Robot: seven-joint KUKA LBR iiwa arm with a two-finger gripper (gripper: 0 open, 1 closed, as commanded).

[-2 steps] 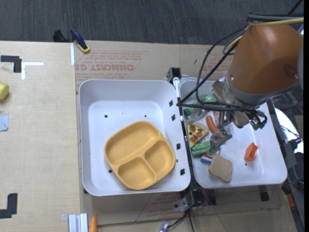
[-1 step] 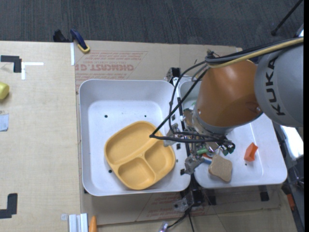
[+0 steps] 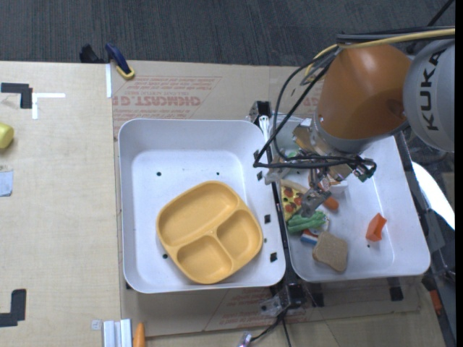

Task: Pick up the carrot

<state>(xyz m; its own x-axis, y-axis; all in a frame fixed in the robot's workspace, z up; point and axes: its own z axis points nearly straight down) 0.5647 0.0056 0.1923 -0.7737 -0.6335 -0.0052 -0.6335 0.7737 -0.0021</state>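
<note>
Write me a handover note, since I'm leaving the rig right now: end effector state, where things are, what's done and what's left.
End effector: low in the right bin, over the pile of toy food at its left side; grip state unclear.
Carrot: lying on the right bin's floor, apart from the end effector, to its right.
Yellow plate: in the left bin.
Done: nothing; the carrot is not picked.
Left: move over the carrot, grasp, lift.

A divided plate (image 3: 210,231) lies in the left bin (image 3: 137,194); right of that plate, in the right bin (image 3: 405,259), sit a bread slice (image 3: 331,251), then a carrot (image 3: 375,227) farther right.
</note>
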